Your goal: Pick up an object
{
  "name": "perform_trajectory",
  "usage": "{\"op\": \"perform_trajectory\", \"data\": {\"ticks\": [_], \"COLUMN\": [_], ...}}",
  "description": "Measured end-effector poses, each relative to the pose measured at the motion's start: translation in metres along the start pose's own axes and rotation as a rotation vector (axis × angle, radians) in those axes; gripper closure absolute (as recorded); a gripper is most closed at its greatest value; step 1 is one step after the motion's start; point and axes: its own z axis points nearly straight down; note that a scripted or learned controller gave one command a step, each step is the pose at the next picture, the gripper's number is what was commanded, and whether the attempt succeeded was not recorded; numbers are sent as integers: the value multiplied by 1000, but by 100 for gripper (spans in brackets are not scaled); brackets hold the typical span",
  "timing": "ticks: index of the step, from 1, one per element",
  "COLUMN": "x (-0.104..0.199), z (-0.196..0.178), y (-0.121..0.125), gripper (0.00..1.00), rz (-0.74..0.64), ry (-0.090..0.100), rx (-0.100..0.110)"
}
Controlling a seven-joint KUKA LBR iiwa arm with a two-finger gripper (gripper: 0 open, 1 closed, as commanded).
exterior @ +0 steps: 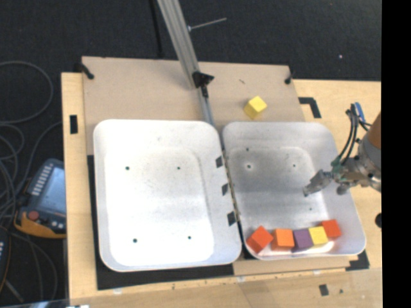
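Five blocks sit in a row at the near edge of the right bin, a sixth yellow block lies behind it, and the gripper hovers above them.

Light wooden bench standing on a dark carpeted floor. A tan board covers the bench's rear portion. A slanted aluminium rail rises from the board's centre toward the top edge. Black cables loop across the floor at left, beside a grey and orange handheld pendant. Illumination is even and diffuse.
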Motion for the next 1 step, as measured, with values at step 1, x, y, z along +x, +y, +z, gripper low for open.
{"op": "perform_trajectory", "data": {"ticks": [1], "x": [67], "z": [-208], "y": [-2], "gripper": [0], "rz": [-3], "ry": [-2], "rx": [-9]}}
